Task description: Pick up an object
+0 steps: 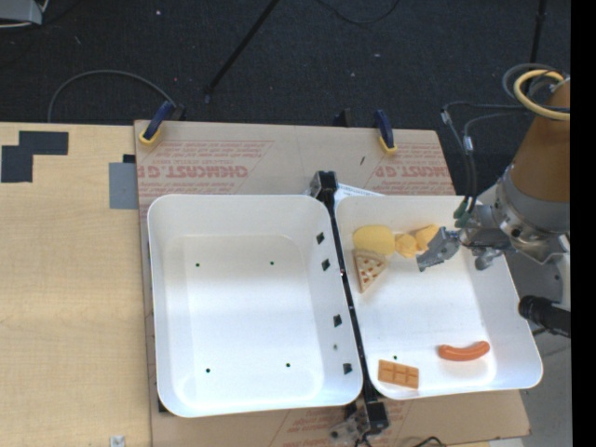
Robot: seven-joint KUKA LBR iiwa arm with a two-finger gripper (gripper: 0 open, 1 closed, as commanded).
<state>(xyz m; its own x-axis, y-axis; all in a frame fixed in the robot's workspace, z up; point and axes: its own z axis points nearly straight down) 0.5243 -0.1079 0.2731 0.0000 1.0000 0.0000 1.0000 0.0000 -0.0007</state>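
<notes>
Pale wooden desk (pixel 65 296) bears two white bins; in the right bin (pixel 503 371) the gripper (pixel 438 250), spread and unladen, hovers at three o'clock of the small yellow plastic lump (pixel 414 242); better to centre over it before clenching.

Open floor across the left bin (pixel 242 305), plus a bare stretch mid-way in the right bin (pixel 503 343) between its upper cluster and lower pieces. Crowded near the right bin's top: yellow lumps (pixel 391 240) and waffle wedge (pixel 369 270) close together, end effector (pixel 438 250) just beside them. Lower down, sausage (pixel 464 351) and waffle square (pixel 399 374) well apart, near the front rim.

Robotics lab: clamped cardboard (pixel 279 161) under white bins (pixel 242 296).
</notes>
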